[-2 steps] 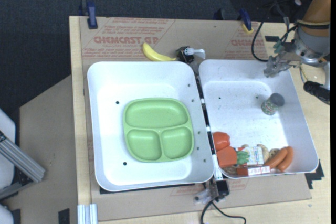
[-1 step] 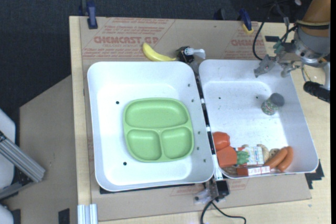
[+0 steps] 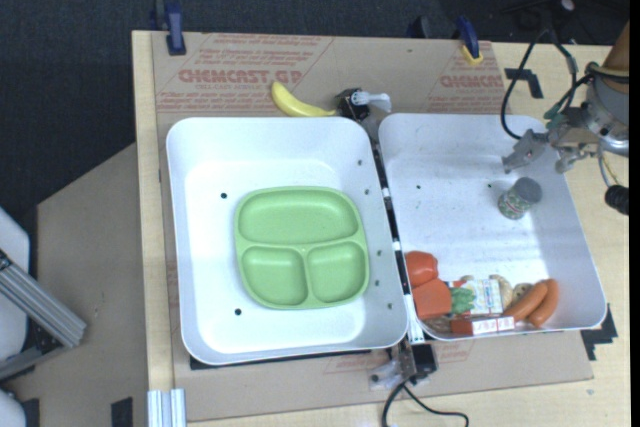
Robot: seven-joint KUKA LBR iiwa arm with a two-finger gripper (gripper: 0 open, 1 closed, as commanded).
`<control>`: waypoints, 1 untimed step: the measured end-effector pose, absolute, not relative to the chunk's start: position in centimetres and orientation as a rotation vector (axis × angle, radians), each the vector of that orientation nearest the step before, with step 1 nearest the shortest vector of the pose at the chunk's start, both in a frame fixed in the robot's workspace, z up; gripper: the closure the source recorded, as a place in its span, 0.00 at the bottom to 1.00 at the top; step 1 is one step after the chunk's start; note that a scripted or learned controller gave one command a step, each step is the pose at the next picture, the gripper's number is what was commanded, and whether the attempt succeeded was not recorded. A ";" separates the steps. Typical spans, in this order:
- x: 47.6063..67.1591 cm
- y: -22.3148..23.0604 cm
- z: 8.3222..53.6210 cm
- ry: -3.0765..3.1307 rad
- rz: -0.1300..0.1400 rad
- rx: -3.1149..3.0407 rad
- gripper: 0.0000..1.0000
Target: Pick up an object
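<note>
Small round grey can (image 3: 517, 199) stands upright in the right white bin (image 3: 440, 165), near that bin's far right side. It stands alone, well apart from the pile of toy food (image 3: 478, 297) at the bin's near edge. The robot's hand (image 3: 545, 147) is just beyond the can, close to it but not on it. Nothing sits in the hand. I cannot tell how the hand is set, because it is small and blurry here.

I think the can is light and hard. Its sides look smooth, so it may slip or roll if it gets bumped. The best place to take it is across its round sides, from above, with the hand coming straight down.

Now let us count. There are two white bins on the desk (image 3: 250, 65). One green tray with three parts (image 3: 300, 246) lies in the middle of the left white bin (image 3: 200, 175). One yellow banana (image 3: 298, 103) lies on the desk, just past the far edge of the left bin. One grey can is in the right bin. The food pile has about two red pieces (image 3: 425, 283) and one orange sausage shape (image 3: 536, 303), with some small bits I cannot tell apart.
</note>
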State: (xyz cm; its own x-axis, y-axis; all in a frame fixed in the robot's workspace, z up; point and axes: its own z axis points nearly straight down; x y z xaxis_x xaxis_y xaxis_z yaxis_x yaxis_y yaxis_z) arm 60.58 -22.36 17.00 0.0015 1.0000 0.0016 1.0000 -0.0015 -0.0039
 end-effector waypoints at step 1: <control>59.5 -21.9 10.6 -2.217 0.003 -2.218 0.00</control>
State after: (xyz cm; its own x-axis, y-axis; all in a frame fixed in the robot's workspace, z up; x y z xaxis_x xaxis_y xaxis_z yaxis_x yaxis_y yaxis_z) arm 59.50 -21.92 10.60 0.0002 1.0000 0.0024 1.0000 -0.0002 -0.0051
